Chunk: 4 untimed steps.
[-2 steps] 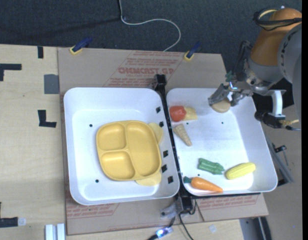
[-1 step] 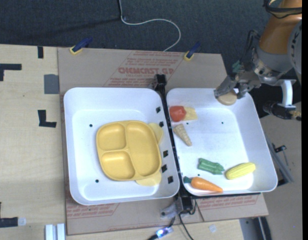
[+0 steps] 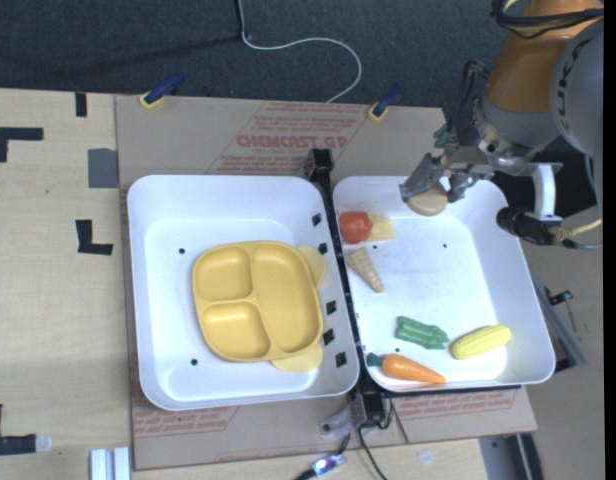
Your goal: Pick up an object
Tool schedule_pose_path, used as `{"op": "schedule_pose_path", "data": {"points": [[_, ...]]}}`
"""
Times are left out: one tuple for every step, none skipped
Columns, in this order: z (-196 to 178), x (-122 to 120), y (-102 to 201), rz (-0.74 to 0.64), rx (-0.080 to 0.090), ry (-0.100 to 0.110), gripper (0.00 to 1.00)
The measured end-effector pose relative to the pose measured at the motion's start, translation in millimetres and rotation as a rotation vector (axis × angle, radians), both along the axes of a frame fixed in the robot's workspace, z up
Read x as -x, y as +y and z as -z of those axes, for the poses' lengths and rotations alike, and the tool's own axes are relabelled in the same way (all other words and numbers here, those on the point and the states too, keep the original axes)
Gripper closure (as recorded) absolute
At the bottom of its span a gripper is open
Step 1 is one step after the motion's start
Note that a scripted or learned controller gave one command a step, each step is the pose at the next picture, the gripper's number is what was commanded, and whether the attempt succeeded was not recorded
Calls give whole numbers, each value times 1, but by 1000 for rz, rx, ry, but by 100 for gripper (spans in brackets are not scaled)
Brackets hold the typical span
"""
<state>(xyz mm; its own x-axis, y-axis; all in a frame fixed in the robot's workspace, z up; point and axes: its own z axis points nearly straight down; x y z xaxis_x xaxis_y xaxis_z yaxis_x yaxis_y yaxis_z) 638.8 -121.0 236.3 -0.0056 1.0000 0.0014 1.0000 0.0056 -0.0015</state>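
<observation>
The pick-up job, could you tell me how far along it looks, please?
Seemingly done: the claw appears closed on a tan object over the right bin's far edge. In hand: lifting it. Left: confirming the grasp holds. The carrot and corn lie untouched.

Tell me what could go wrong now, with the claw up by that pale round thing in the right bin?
The gripper sits at the pale round piece, close to the far rim of the right bin. It might knock the rim or push the piece against it. The piece looks rounded, so it could slip out as the arm lifts. The tomato and yellow wedge lie nearby, so a sideways move could nudge them.
</observation>
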Motion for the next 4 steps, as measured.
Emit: {"op": "schedule_pose_path", "data": {"points": [[-6, 8, 49, -1, 0, 1, 100], [-9, 22, 101, -1, 0, 1, 100], [-9, 32, 154, -1, 0, 2, 100], [18, 42, 208, 0, 1, 4, 100]]}}
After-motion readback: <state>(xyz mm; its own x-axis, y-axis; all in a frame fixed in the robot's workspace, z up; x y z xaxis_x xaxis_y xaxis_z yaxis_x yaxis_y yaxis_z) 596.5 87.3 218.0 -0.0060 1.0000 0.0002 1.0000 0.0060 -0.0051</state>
